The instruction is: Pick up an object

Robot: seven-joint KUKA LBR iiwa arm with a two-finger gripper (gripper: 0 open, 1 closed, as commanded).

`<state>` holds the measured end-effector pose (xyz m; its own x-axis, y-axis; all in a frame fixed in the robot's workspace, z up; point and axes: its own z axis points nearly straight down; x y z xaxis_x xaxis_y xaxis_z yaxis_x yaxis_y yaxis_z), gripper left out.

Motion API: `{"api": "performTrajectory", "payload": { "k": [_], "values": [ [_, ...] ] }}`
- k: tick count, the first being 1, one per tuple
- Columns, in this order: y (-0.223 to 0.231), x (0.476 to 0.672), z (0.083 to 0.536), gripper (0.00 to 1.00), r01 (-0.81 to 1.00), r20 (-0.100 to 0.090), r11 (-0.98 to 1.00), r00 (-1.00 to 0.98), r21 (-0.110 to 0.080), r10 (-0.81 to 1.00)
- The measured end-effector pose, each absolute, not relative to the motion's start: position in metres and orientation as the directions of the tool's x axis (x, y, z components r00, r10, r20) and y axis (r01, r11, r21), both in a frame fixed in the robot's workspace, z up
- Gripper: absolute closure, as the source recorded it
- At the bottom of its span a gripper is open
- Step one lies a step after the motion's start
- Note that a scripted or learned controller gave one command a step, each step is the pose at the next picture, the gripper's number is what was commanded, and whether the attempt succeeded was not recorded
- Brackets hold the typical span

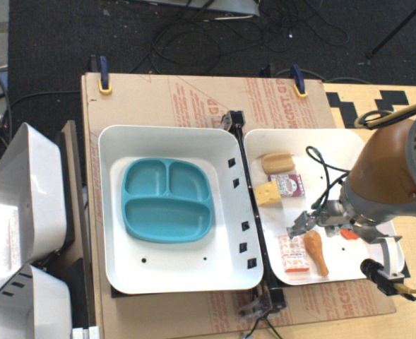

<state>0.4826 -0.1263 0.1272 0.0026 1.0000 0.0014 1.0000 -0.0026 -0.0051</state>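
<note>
The right bin [349,143] holds several small items. A tan bread roll [277,163] lies at the back, with a yellow cheese wedge [267,193] and a purple-and-white packet [290,185] just in front of it. Nearer the front lie an orange carrot [316,252] and a red-and-white packet [293,254]. My gripper [303,224] hangs low over the middle of this bin, just above the carrot's thick end and behind the red-and-white packet. I see nothing held in it. A small red item [349,234] shows under the wrist.
The left bin [116,260] holds a teal divided plate [168,200]. A black divider with clips [246,210] runs between the bins. The arm's orange band [391,164] covers the right bin's right side. Other white bins [20,196] stand off the bench at the left.
</note>
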Motion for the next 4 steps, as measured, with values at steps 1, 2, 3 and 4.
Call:
{"api": "performTrajectory", "payload": {
  "k": [1,2,3,4],
  "values": [
    [-0.126,0.484,0.140,1.00,1.000,0.001,-0.004,0.004,-0.001,1.000],
    [-0.131,0.480,0.200,1.00,1.000,-0.002,0.002,-0.002,0.005,1.000],
    [-0.125,0.484,0.245,1.00,1.000,-0.001,0.004,-0.004,0.005,1.000],
    [-0.125,0.485,0.283,1.00,1.000,-0.001,0.004,-0.004,0.004,1.000]
  ]
}}
